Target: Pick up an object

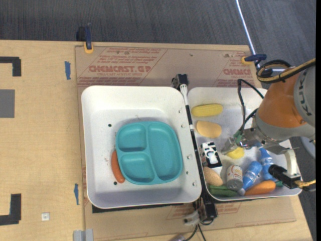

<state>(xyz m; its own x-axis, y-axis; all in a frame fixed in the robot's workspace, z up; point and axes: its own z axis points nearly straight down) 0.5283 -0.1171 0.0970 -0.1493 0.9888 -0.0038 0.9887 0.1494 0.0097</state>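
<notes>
The right bin (228, 119) holds several small objects: a yellow corn cob (207, 110), a tan bread-like piece (209, 129), a black-and-white toy (211, 153), a small yellow piece (235, 153), a can (233, 173), a blue bottle (253, 170), an orange carrot (261, 187) and a pale potato shape (212, 176). My gripper (238, 140) hangs low over the middle of this bin, just above the small yellow piece. The wrist hides the gripper's tip.
The left bin (100, 114) carries a teal divided plate (149, 152) with an orange sausage (117, 167) along its left side. A black clamp (180, 80) sits at the top of the wall between the bins. Black cables (248, 102) loop beside the arm.
</notes>
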